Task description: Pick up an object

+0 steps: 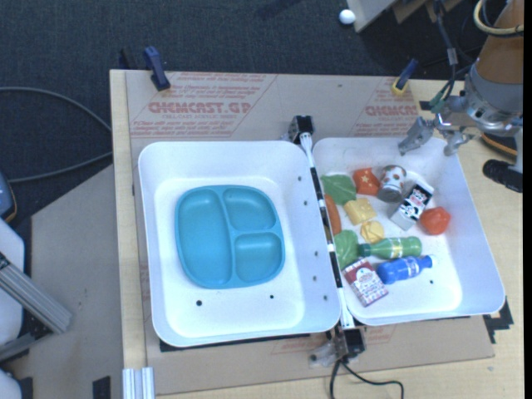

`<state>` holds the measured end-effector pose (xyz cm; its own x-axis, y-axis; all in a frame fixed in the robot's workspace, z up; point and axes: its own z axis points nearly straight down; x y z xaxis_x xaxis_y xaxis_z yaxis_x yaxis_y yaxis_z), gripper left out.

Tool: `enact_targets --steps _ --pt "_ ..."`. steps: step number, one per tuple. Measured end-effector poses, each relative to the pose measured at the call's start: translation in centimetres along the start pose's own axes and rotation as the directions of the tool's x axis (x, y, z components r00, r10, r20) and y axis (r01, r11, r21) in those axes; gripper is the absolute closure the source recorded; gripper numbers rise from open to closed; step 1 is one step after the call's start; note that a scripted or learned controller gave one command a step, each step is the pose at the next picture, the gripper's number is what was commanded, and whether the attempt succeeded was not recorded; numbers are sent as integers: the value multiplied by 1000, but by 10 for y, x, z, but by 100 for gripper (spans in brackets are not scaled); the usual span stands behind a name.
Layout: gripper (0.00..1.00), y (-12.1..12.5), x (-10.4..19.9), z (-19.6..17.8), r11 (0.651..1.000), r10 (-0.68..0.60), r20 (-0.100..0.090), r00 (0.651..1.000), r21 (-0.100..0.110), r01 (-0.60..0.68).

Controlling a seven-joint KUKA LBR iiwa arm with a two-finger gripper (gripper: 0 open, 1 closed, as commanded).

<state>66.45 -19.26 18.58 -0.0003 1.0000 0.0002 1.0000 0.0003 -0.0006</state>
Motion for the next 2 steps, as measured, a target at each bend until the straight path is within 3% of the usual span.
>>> enact_targets --steps 1,2 --pt "0 -17 48 89 1000 0 1 1000 -7 0" --pt "100 -16 49 78 1000 -1 3 1000 -12 1"
